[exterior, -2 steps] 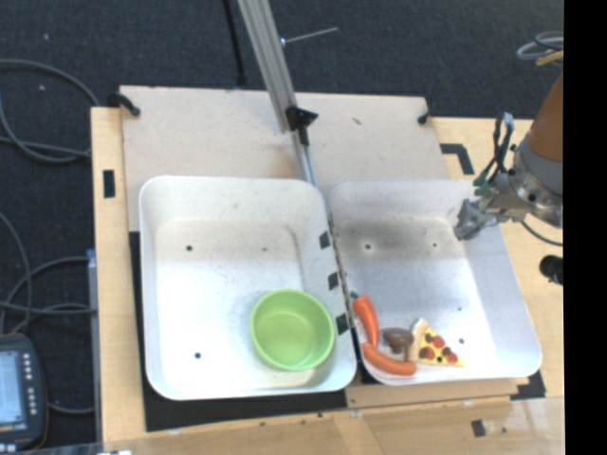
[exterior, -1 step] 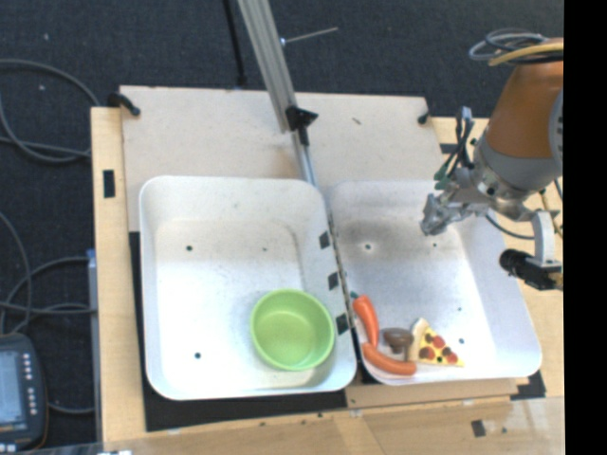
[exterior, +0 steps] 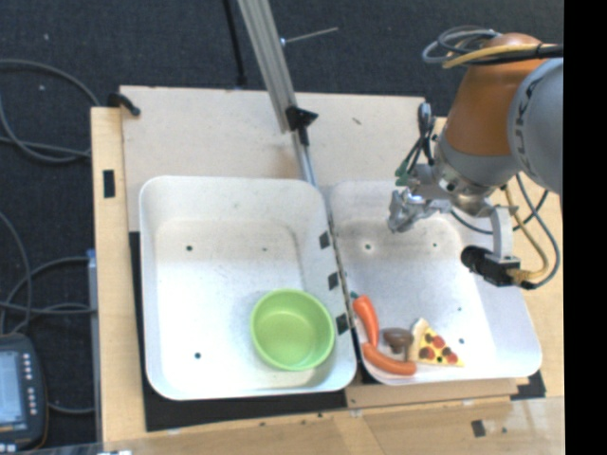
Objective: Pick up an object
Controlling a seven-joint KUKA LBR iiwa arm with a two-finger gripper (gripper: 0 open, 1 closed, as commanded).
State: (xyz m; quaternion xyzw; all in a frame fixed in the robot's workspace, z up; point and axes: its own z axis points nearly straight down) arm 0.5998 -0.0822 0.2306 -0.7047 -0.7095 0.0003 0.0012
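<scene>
From where I stand, the end effector (exterior: 408, 209) hangs over the far edge of the right bin (exterior: 493, 349), near its far left corner, and nothing is between its tips that I can make out; whether it is spread or pressed together I cannot tell at this angle. The things worth picking sit well apart from it, crowded into the right bin's near left corner: an orange carrot (exterior: 367, 318), a red sausage (exterior: 389, 361), a brown piece (exterior: 398, 339) and a pizza slice (exterior: 435, 345), all touching or nearly so. A green bowl (exterior: 292, 328) rests in the left bin (exterior: 180, 226), by its near right corner. My worry is that cluster: the pieces lie tight against the bin wall, so a descent there could catch the rim, nudge everything sideways, or close on two things and drop both.
</scene>
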